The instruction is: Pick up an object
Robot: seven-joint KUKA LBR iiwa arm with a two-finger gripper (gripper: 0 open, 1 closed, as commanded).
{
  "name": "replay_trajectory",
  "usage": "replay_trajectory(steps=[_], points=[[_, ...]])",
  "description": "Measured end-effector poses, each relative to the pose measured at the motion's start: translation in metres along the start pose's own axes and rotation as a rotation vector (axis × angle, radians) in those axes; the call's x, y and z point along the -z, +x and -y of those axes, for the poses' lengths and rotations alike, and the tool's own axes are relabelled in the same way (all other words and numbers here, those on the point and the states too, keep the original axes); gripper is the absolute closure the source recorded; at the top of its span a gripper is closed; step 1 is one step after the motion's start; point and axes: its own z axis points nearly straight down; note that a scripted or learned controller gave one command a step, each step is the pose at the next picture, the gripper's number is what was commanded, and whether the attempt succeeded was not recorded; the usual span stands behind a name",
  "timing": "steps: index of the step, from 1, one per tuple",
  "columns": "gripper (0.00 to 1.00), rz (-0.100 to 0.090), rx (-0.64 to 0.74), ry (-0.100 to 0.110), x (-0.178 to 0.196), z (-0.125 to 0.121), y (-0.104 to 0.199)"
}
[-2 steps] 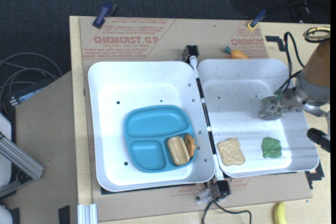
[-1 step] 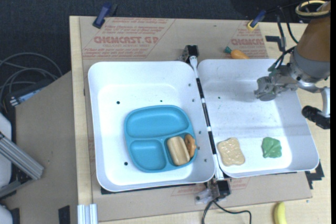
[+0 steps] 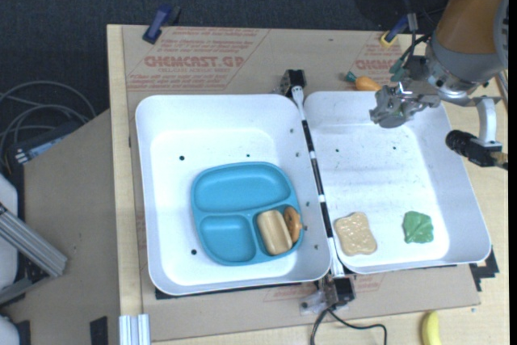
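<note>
- Bread roll (image 3: 277, 230): tan and brown, lying in the lower right compartment of the blue tray; long axis runs roughly top to bottom of the view, leaning slightly left at the far end; a darker rounded crust edge shows on its right side.
- Blue tray (image 3: 234, 194): three compartments, one wide at the top and two smaller below; sits in the lower middle of the left bin, tilted a little anticlockwise.
- Left bin (image 3: 161, 141): shallow, white, a few small dark dots on its floor; touches the right bin along a dark centre seam.
- Cracker-like piece (image 3: 355, 234): beige, lumpy, roughly square, on the right bin's floor near the front left corner, just beside the seam.
- Green piece (image 3: 418, 227): small, leaf-like, near the front of the right bin, to the right of the beige piece and apart from it.
- Right bin (image 3: 388, 174): shallow, white, floor lightly speckled.
- Gripper (image 3: 390, 111): grey metal, above the far part of the right bin, well apart from all three items; nothing visible between its fingers; their spread cannot be told.
- Arm (image 3: 472, 20): grey with an orange band, entering from the upper right.
- Bench (image 3: 202, 61): brown board with red print, under both bins.
</note>
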Motion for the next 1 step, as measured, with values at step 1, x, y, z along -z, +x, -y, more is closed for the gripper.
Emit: replay_trajectory(steps=[1], points=[[1.00,-0.001,0.000,0.004,-0.0022,0.0404,0.0413]])
